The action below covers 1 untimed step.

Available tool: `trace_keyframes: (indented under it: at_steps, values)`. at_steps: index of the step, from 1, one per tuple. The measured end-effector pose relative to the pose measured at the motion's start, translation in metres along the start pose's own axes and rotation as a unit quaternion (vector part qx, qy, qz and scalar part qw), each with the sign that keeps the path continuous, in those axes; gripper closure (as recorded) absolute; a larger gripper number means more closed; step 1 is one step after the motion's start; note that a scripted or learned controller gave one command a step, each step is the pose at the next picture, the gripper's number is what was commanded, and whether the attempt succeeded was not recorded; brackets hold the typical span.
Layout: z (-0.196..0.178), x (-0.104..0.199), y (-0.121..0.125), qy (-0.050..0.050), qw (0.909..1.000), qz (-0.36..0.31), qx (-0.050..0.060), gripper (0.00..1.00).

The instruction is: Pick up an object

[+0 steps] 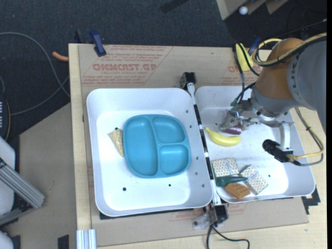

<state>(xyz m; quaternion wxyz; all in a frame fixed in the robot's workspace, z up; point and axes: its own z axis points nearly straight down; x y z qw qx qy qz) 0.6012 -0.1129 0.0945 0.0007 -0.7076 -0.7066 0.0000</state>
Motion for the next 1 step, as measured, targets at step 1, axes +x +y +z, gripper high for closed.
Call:
trace_keyframes:
  at_steps: [1]
  values:
    - [-0.1363, 0.0664, -0.0292, 0.000, 1.0000, -0.001, -0.002, 1.00]
